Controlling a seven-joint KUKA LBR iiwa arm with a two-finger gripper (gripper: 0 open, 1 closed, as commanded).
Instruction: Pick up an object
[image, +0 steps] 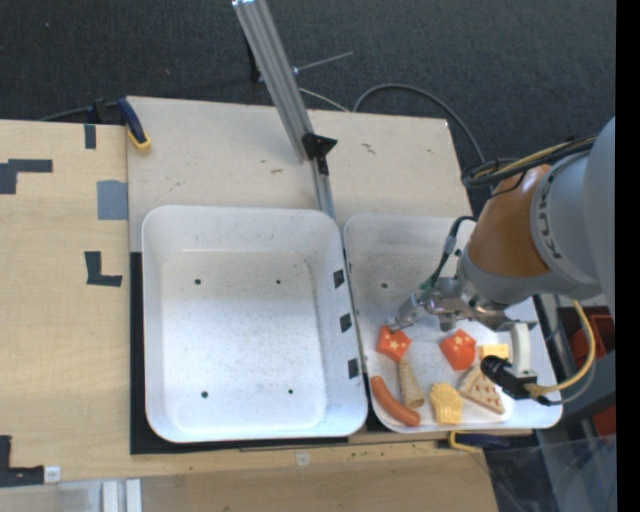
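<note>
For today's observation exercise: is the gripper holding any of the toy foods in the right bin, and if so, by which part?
Nothing is seen held. The gripper hangs low in the right bin, just above the orange-red piece, with no object between its fingers.

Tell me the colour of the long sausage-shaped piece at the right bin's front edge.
Orange-red; the sausage-shaped piece shows best in the camera view.

Even, diffuse overhead light with no hard glare. The left white bin (240, 320) reads bright and slightly washed out, its walls casting only soft shadows. Dark floor beyond the bench (60, 250) swallows detail. Focus is mildly soft and grainy throughout.
</note>
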